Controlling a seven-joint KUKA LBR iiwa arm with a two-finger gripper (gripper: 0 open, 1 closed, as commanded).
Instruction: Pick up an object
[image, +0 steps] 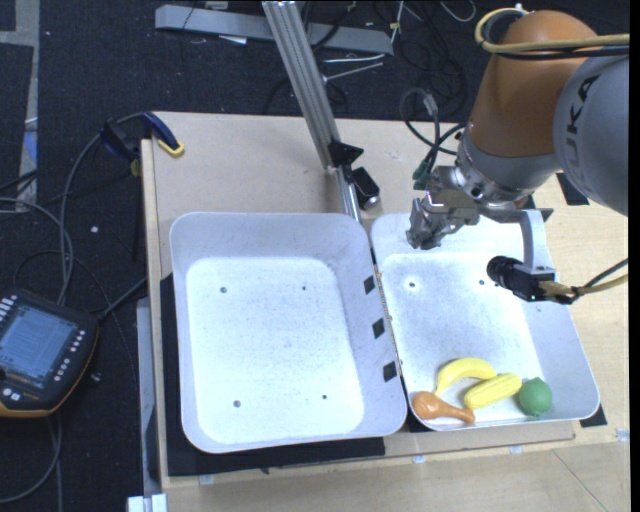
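Approach is the step in hand, I judge: the gripper (432, 232) hangs over the far edge of the right bin (560, 330), gripping nothing; whether it is spread or closed I cannot tell. Banana (463, 372), corn (492, 390), lime (535, 397) and an orange piece (440, 407) lie clustered at the bin's near edge, well apart from the gripper. Next move needs travel nearward, then descent. The arm (530, 90) enters from the right, wrist bent down.

Two matt white plastic bins (200, 240) with speckled floors sit on a pale wooden bench (250, 165). Glossy plastic toy fruit (478, 385) lies in the right bin's near corner.
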